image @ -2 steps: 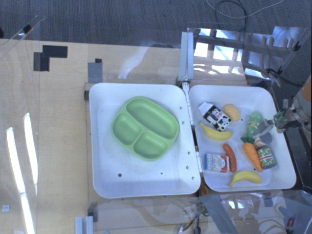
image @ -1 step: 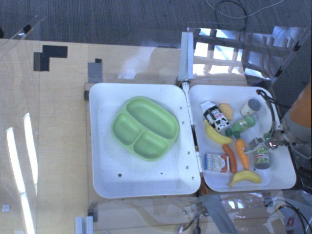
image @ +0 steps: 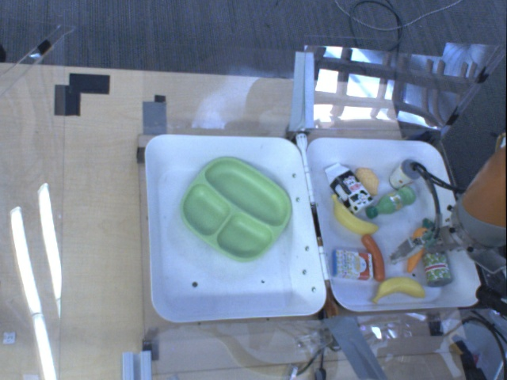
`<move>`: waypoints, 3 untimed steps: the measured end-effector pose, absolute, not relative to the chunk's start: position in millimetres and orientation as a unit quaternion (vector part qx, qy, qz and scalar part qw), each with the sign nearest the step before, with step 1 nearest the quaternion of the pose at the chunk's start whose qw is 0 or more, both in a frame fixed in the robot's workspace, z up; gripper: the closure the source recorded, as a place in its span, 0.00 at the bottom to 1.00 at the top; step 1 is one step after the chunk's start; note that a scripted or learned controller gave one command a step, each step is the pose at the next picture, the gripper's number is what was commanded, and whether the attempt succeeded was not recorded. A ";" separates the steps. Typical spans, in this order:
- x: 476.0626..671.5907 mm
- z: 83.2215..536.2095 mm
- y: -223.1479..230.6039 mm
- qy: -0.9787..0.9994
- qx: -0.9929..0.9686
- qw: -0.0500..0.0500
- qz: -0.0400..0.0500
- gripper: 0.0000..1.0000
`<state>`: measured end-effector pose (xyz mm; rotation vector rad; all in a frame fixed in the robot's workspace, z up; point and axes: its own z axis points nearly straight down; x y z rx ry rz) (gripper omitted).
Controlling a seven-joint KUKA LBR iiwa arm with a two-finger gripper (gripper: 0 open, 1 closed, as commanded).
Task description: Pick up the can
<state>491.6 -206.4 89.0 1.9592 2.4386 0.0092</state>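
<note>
The can (image: 436, 267), small, rigid and probably slick, lies near-right in the right bin (image: 467, 295); grip across its sides. The pincer (image: 432, 244) hovers above it; whether wide or narrow, I cannot tell.

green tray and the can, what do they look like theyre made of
Green tray: likely molded plastic, matte, uniform colour with soft rounded compartments. Can: probably metal under a green printed label, but it is too small to be sure; the hand sits by its top.

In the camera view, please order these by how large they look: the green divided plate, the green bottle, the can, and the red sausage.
1. green divided plate, by far the largest
2. green bottle
3. can and red sausage: they look about alike, so I do not rank them.
</note>
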 end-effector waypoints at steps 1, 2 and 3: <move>488.6 127.6 -205.9 0.765 0.644 0.003 0.001 0.00; 656.8 116.5 -204.0 0.780 0.625 0.003 0.001 0.00; 670.2 98.5 -203.1 0.774 0.633 0.002 0.002 0.00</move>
